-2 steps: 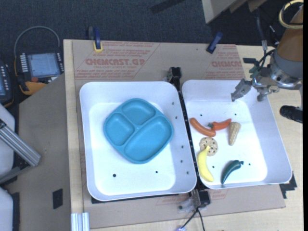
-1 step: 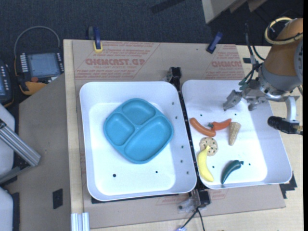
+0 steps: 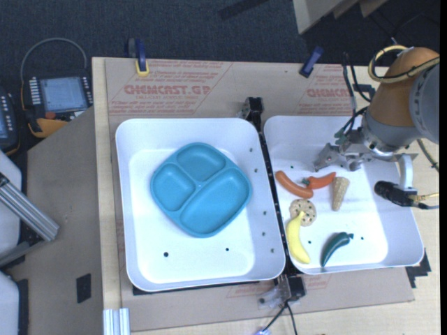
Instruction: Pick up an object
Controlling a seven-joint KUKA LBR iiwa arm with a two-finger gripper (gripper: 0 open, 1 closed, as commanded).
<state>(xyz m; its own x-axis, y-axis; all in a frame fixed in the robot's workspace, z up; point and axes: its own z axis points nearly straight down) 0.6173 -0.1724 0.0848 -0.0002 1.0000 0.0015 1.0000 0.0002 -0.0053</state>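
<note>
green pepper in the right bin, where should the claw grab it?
Judging from this view, take the green pepper across its thicker middle, coming straight down. It lies flat and curved, apart from the banana and bin wall, so both sides look free. Close across the narrow width.

Arm (image 3: 401, 100) in from right, grey links, orange band above wrist, wrist angled down and left, gripper (image 3: 334, 158) low over right bin's upper part, fingers spread, nothing between them
</note>
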